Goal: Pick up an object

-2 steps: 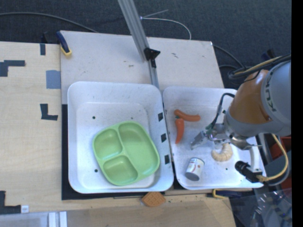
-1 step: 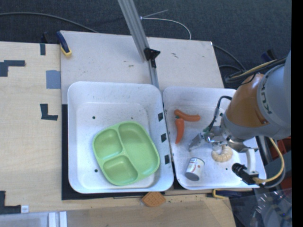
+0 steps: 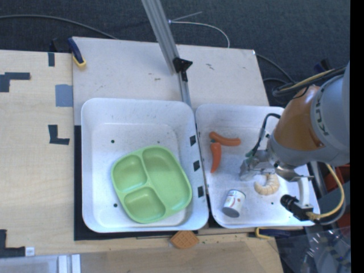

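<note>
Below, gripper (image 3: 252, 166) hanging low in right bin (image 3: 227, 115), finger spread impossible to tell, cream ring-shaped piece (image 3: 266, 183) lying just beside it, two orange carrots (image 3: 219, 147) leftward, small can (image 3: 232, 202) resting near front, green tray (image 3: 151, 183) sitting in left bin (image 3: 94, 152).

Dark grey carpeted floor (image 3: 256, 10) is showing behind the pale bench top (image 3: 131, 67). Thin white cables (image 3: 210, 27) are trailing across it. A light wooden board (image 3: 28, 152), apparently marked with grey tape patches, is lying at left.
</note>
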`<move>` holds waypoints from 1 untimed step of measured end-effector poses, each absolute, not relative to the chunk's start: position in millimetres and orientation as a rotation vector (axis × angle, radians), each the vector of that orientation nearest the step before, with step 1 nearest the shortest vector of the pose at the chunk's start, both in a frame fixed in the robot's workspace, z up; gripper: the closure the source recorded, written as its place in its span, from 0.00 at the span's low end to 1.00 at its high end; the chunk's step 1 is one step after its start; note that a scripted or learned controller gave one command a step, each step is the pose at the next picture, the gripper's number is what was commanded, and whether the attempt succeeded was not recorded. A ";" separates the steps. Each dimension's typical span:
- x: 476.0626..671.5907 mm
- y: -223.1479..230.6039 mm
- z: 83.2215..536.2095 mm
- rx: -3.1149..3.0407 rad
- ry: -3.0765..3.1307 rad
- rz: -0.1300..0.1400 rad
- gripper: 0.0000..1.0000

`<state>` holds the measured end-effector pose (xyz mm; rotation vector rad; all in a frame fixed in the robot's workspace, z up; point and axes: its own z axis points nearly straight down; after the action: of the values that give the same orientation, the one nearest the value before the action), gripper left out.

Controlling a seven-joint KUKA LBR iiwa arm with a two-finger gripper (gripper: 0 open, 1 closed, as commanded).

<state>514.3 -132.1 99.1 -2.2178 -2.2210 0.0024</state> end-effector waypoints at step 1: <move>515.5 -128.1 161.4 -2.221 -2.226 -0.003 1.00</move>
<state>515.5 -128.1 161.4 -2.2214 -2.2260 -0.0033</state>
